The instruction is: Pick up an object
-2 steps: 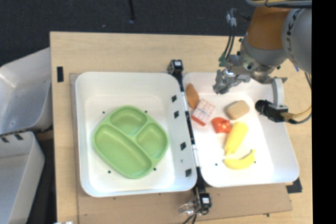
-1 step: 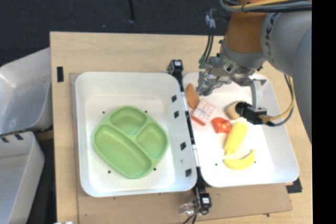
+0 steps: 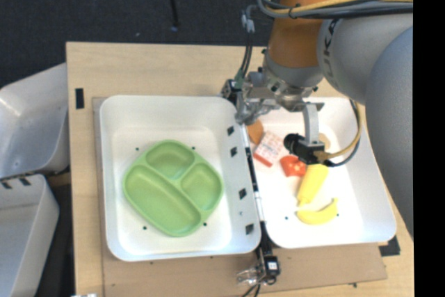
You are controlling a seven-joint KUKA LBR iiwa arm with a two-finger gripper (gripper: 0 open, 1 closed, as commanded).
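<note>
two shallow white bins are seen side by side on the bench: the left bin (image 3: 111,219) bears a green divided plate (image 3: 174,186), and the right bin (image 3: 361,212) bears the small things from which one is to be picked. the arm (image 3: 361,45) is reached in from the right and bent steeply down, its orange band (image 3: 309,17) standing above the far left corner of the right bin. the gripper (image 3: 261,111) is hung below it, close to the wall shared by the bins; whether it is spread or pressed together cannot be told, and nothing is seen held. the things are laid just toward the camera and slightly rightward from the gripper. the yellow corn-like piece (image 3: 312,182) is set with its long axis running near to far, the banana (image 3: 318,213) lies crosswise nearest the camera, and the red-and-white packet (image 3: 268,147) lies nearest the gripper, an orange piece (image 3: 256,130) being almost under it. a small red piece (image 3: 293,165) is placed between packet and corn. a short downward move toward the packet is judged likeliest.
</note>
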